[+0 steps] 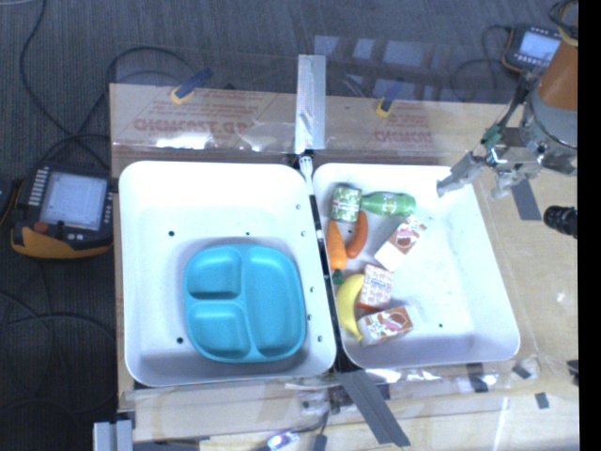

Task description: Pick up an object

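Up at the top right the grey arm with its orange band (566,78) reaches in, and the pincer (488,172) hangs over the far right corner of the right bin (470,280), above bare white floor and well apart from anything it could pick up; whether that pincer is released or clenched I cannot tell from this slant, the metal parts blur together. The goods all sit crowded along the right bin's left side: a small green-labelled can (345,202) at the top, a green bottle (388,203) lying on its side just beside it, then an orange carrot (335,244) pressed against the dividing wall with a second, redder carrot-like piece (358,233) touching it. Next to those lies a white carton with a red picture (403,241), tilted, and lower down a second small carton (376,287) resting against a yellow banana (348,305), with a red-and-white packet (385,324) at the bottom of the cluster. Over in the left bin (150,214) sits a blue divided plate (246,301) (three compartments, nothing else near it). Both bins rest on the pale counter (545,299), cardboard (216,116) taped behind them, and a handheld control pad (64,209) lies on the dark carpet off to the left
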`<state>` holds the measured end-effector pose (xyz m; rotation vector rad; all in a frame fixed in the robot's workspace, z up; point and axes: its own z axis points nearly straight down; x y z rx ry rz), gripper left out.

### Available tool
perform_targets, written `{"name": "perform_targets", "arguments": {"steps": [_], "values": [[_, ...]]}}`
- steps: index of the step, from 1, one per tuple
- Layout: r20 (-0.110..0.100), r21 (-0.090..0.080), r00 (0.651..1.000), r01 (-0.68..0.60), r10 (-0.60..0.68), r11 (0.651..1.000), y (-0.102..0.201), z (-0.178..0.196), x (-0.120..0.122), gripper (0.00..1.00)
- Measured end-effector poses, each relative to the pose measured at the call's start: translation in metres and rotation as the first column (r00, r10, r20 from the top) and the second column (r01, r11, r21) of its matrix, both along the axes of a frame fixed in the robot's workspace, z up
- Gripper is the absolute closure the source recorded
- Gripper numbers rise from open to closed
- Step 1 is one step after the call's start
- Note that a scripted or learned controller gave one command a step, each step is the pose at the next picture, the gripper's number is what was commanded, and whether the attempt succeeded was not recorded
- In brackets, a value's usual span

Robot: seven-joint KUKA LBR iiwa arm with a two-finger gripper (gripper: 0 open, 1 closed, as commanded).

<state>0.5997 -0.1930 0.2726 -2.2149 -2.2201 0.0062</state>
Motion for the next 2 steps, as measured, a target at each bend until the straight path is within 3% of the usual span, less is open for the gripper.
{"name": "perform_targets", "arguments": {"steps": [1,2], "values": [[0.001,0.000,0.985,-0.173,0.173,0.985,0.029,-0.098,0.031,0.00],[0.001,-0.002,0.997,-0.075,0.075,0.997,0.041,-0.179,0.015,0.00]]}}
